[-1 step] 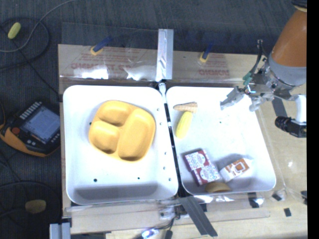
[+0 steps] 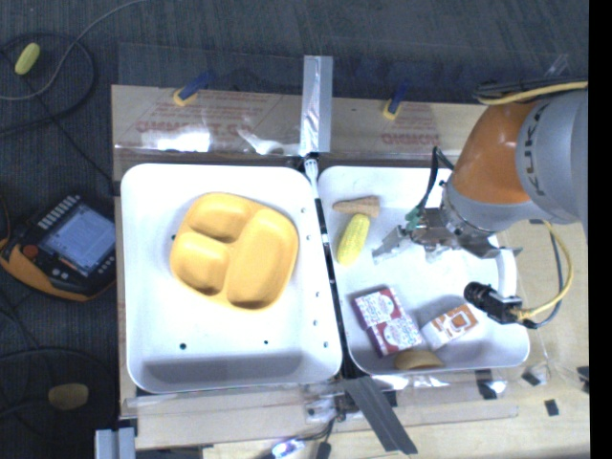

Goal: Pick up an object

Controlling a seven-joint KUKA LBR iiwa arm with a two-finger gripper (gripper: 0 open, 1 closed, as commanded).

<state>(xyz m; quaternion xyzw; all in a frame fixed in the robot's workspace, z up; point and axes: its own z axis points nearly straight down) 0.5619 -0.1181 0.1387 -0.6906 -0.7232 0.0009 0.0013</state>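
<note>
Gripper (image 2: 394, 247) is hanging over the right bin (image 2: 516, 352), its grey fingers (image 2: 387, 248) pointing toward the bin's left side. Whether they are spread or closed, cannot tell: the tips are small and blurred against the white floor. Nothing is showing between them.

Just left of the tips, corn (image 2: 353, 238) is lying on end-to-end slant, yellow, near the bin's left wall. Above it a tan roll (image 2: 356, 205) is lying crosswise, almost touching the corn's upper end.

Toward the near side of the bin, a red-and-white packet (image 2: 386, 320) is lying flat, tilted. Right of it a small orange-and-white carton (image 2: 451, 325) is sitting at an angle. A brown round thing (image 2: 417, 359) is resting against the near wall, between and below those two.

Behind the gripper, the wrist and orange band (image 2: 488, 165) are rising to the grey arm (image 2: 559, 156), which is coming in from the right. A black cylinder (image 2: 490, 300) with a yellow cable is hanging off the wrist over the bin's right part.

Left bin (image 2: 143, 352) is carrying a yellow three-part tray (image 2: 234, 249), upside down by the look of it, sitting mid-bin, well apart from the gripper.

Off the bench on the left, a pendant (image 2: 65, 247) with a screen is lying on dark carpet.
</note>
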